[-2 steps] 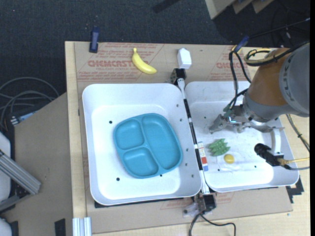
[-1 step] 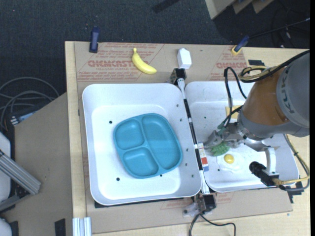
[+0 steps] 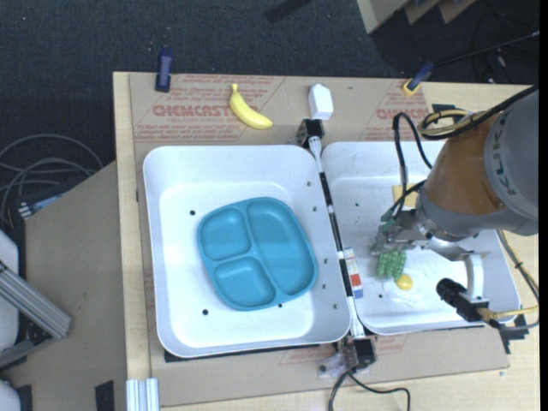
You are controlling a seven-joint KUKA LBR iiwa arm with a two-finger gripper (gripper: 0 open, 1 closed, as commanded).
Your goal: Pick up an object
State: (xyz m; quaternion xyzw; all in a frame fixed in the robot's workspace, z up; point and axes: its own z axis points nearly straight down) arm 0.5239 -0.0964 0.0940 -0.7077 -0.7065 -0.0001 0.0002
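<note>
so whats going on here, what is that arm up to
A grey and orange robot arm reaches from the right into the right white bin. Its gripper is low, just above a small green object with a yellow one beside it. Nothing looks lifted yet. The left bin holds a blue divided plate, and a banana lies on the bench behind it.

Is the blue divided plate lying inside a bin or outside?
Inside: the blue divided plate lies flat on the floor of the left bin, within its white rim.
</note>
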